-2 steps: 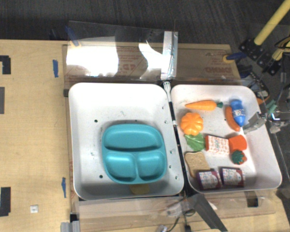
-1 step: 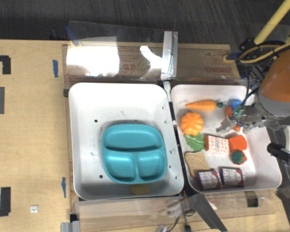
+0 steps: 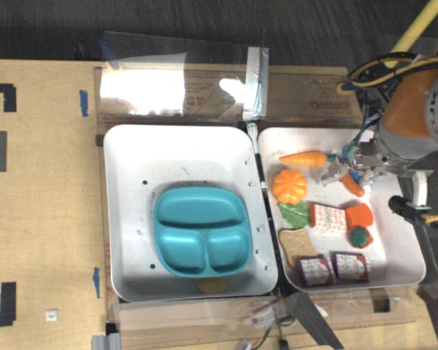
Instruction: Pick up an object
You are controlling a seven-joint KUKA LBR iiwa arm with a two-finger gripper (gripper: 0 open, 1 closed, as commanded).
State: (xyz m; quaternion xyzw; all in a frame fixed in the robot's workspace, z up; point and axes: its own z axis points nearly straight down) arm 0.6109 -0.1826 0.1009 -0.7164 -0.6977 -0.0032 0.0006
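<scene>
Your gripper is hanging low over the right bin, at about 2 o'clock within it. You cannot tell from this slant how its metal tips are set, nor whether anything is caught in them. A small orange piece is lying just at its 6 o'clock, close enough that contact cannot be ruled in or out. The carrot is lying flat just at the gripper's 9 o'clock, tip pointing left. The little pumpkin is sitting at 8 o'clock, with a green leafy piece below it. At 6 o'clock, further off, you are seeing a red-and-white packet, an orange pepper and a strawberry. The bread slice and two cans are lying along the near edge. The left bin is holding a teal divided plate. Both bins are resting on the tan counter, with dark floor beyond.
</scene>
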